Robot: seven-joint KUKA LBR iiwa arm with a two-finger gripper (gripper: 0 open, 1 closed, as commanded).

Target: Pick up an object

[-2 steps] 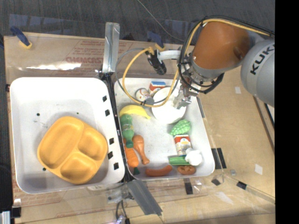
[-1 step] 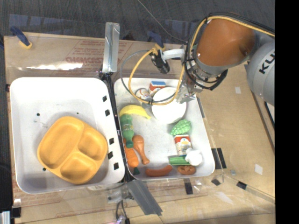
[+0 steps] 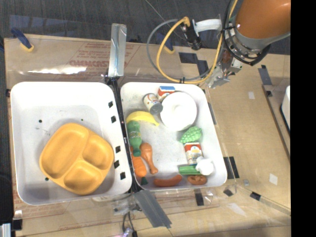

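Brown cardboard-covered bench (image 3: 247,132) carries two shallow white plastic bins side by side. Left bin (image 3: 29,98) holds one yellow three-compartment plastic tray (image 3: 76,157). Right bin (image 3: 213,132) holds the toy items: a round white plastic plate (image 3: 178,110) at its far end, a yellow plastic banana (image 3: 140,117) just left of that plate, a green bumpy toy (image 3: 191,135) below the plate, an orange plastic carrot (image 3: 139,166) nearer the front edge. Two-finger gripper (image 3: 219,78) hangs outside the right bin, beyond the plate's far right; whether it is released or clenched cannot be told.
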